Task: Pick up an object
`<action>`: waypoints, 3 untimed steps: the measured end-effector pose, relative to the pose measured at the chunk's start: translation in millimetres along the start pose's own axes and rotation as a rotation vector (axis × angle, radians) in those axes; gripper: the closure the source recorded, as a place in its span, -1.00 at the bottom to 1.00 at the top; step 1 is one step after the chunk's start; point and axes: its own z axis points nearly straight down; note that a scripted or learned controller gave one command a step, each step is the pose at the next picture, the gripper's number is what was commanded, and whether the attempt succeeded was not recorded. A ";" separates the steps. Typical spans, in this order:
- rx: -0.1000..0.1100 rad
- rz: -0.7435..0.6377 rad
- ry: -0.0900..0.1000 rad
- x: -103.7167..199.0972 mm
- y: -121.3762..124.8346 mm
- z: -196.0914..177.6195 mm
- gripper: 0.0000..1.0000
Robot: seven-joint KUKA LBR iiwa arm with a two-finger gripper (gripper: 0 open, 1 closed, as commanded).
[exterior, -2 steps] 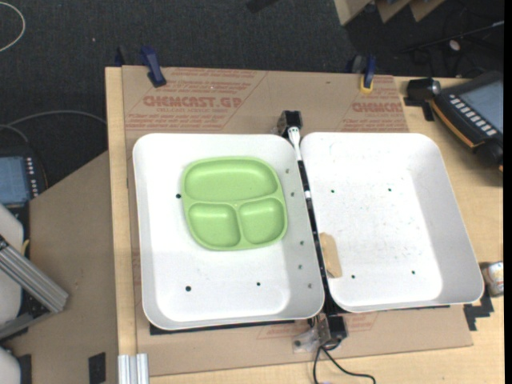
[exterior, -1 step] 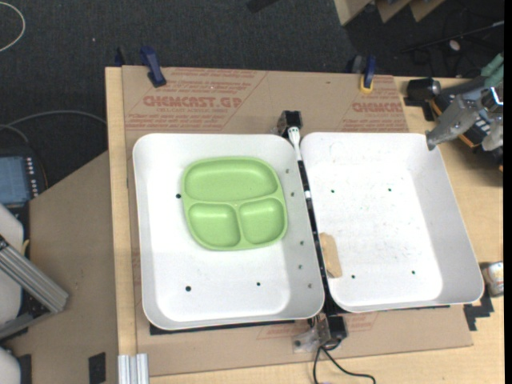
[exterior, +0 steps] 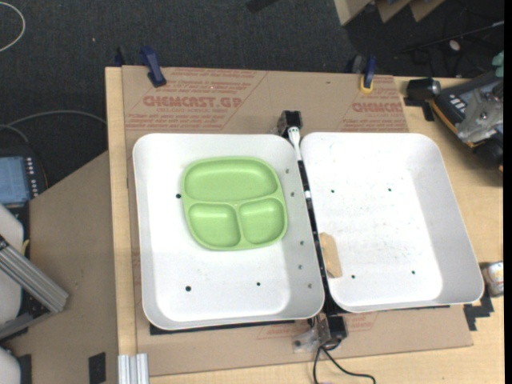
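A light green divided plate (exterior: 234, 203) with three compartments lies flat in the left bin (exterior: 216, 294), towards its far half. A small tan flat strip (exterior: 330, 256) rests on the left rim of the right bin (exterior: 400, 246), near the divide between the bins. A grey and black mechanical part with orange pieces, which looks like my gripper (exterior: 472, 112), sits at the right edge, beyond the far right corner of the right bin and well away from the plate.
Both bins stand on a cardboard sheet (exterior: 192, 94) held by clamps (exterior: 152, 66) at the back edge. A black connector (exterior: 290, 122) sits at the far end of the gap between the bins. Cables (exterior: 328, 350) hang at the front.
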 end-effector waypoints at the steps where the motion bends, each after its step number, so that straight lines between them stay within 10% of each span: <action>1: 0.017 -0.002 0.004 37.3 -19.0 93.4 1.00; 3: 0.013 -0.005 0.002 171.8 -18.7 165.0 1.00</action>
